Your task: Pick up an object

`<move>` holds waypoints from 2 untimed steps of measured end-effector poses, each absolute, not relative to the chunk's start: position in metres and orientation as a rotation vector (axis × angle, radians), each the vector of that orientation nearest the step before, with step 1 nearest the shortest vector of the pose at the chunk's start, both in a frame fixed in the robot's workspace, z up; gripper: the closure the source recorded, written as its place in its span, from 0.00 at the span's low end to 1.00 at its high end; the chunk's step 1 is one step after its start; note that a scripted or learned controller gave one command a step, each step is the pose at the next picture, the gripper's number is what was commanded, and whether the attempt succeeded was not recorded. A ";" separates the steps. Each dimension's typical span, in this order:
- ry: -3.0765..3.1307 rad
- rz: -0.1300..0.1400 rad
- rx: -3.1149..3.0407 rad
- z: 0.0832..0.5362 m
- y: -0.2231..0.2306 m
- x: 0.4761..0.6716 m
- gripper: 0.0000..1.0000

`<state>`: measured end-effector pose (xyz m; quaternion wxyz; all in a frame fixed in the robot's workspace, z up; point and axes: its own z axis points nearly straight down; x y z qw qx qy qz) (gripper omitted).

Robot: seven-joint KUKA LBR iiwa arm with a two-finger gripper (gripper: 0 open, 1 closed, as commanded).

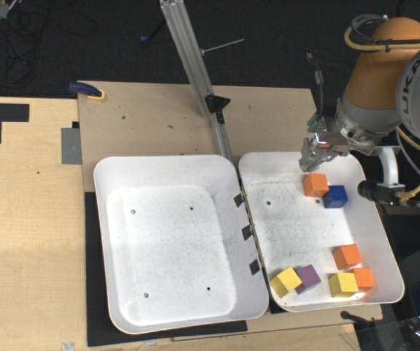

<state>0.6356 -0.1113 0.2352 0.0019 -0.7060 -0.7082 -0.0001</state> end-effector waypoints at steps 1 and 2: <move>-2.221 0.003 -2.214 0.228 -0.068 0.625 1.00; -2.223 0.003 -2.213 0.218 -0.014 0.617 1.00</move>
